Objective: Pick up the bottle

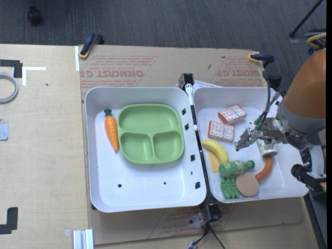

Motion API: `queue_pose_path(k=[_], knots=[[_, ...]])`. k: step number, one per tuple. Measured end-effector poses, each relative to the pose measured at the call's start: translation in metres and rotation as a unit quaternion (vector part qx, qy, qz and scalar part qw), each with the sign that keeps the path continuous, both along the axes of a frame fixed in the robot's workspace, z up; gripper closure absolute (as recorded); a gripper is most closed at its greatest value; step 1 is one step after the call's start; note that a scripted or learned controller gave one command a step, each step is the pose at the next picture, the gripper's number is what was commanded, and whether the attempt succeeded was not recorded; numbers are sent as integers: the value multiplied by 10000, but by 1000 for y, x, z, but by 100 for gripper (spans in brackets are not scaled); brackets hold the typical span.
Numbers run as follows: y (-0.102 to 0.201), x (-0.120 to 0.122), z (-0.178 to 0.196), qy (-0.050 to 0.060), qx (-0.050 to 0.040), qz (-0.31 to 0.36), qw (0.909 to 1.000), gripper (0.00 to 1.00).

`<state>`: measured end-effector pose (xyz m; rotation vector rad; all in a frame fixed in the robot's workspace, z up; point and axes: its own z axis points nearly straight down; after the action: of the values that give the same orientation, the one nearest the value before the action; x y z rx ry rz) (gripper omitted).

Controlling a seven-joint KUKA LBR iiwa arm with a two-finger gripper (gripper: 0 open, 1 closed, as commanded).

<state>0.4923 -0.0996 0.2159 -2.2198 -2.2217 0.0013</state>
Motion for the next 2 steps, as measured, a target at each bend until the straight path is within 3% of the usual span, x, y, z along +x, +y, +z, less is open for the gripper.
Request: queue_pose_path(k=[1,2], knots=[[0,1,10,-5,-3,-6,10000,100],[34,-14,25,-9,-2,1657,9862,100]])
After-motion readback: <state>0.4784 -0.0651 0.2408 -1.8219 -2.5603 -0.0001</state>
